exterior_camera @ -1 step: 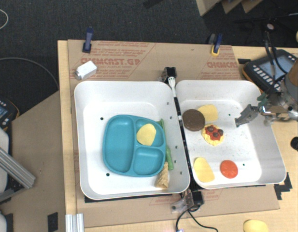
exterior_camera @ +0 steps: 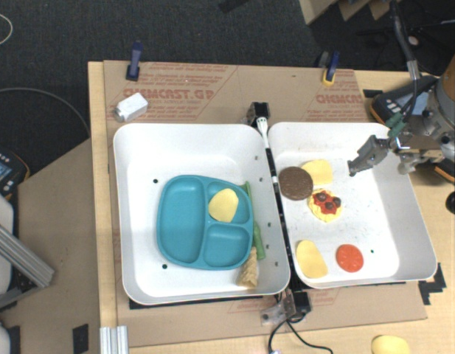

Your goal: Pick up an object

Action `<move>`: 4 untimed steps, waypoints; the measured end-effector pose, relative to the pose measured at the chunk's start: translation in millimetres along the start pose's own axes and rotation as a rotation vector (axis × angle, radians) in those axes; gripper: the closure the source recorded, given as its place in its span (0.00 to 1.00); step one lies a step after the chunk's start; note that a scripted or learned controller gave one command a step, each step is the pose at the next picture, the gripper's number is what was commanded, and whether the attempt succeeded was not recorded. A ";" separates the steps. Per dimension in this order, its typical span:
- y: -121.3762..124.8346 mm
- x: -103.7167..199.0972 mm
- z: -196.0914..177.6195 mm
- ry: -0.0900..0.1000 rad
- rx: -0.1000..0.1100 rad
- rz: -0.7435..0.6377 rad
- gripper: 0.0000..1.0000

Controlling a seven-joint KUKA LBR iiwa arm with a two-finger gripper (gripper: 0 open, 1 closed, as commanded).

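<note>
The tabletop is lying as a sheet of brown board with red printing, clamped at its far edge by a blue clip and a blue-and-yellow clip, over dark carpet. A small white block is sitting on the board just beyond the left bin.

Taking the right bin as landmark: the pincer is hovering over its far middle part, gripping nothing; whether it is released or clenched I cannot tell. In the bin's near-left part are lying a brown round disc, touching a pale yellow piece behind it, a yellow piece with red and dark spots, a yellow oval piece and a red disc.

Left of the right bin, the left bin is carrying a teal divided plate with a yellow piece in it, a green stalk along the plate's right edge, and a tan crumbly bit at its near corner.
</note>
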State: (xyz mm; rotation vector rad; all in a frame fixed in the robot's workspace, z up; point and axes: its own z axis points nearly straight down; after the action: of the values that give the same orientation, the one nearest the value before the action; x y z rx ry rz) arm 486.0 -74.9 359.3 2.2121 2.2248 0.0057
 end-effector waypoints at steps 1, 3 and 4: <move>1.5 -2.5 -7.1 -0.001 0.001 0.004 1.00; -7.7 2.6 -12.2 0.002 0.020 0.008 1.00; -4.8 49.6 -185.1 0.000 -0.015 -0.001 1.00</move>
State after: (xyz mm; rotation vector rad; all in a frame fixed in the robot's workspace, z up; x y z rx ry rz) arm 479.9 -25.3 544.3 2.2042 2.2179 0.0228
